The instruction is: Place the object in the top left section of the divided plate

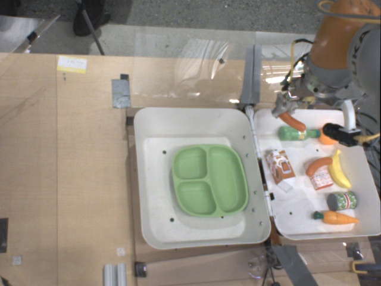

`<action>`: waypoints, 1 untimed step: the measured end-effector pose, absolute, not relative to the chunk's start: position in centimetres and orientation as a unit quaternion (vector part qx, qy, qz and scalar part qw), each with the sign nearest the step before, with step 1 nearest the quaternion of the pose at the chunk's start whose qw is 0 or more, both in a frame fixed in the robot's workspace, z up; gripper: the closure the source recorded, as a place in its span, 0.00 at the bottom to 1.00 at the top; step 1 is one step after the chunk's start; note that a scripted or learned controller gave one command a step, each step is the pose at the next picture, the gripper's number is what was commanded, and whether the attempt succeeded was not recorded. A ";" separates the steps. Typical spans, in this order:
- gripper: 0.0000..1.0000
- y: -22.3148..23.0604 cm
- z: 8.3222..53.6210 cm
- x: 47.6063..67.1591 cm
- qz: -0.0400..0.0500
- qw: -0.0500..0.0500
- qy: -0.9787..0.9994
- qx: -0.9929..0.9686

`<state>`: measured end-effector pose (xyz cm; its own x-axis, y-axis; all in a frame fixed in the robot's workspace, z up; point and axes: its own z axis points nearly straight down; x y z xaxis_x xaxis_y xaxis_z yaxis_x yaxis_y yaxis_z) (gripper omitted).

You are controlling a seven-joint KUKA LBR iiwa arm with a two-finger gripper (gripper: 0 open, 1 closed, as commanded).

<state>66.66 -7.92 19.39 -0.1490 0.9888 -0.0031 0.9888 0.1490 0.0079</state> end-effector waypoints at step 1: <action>1.00 -2.4 23.8 59.4 0.003 0.003 0.797 0.604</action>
